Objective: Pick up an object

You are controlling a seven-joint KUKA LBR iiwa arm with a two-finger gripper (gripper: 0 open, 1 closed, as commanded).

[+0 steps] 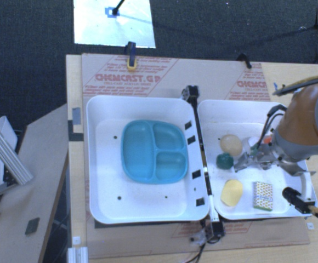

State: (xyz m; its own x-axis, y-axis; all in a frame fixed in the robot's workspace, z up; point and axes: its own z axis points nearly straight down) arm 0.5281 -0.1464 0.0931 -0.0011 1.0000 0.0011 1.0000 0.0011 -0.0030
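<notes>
Arm [307, 122]: reaches in from the right, low over the right bin [230, 111]
Gripper [242, 163]: just right of the dark green ball [224, 160]; whether it is parted or closed, I cannot tell
Right bin: cream ball [231, 144] above the green one; yellow piece [232, 192] and patterned box [262, 195] near the front
Left bin [107, 114]: blue divided plate [153, 150] in the middle
</notes>
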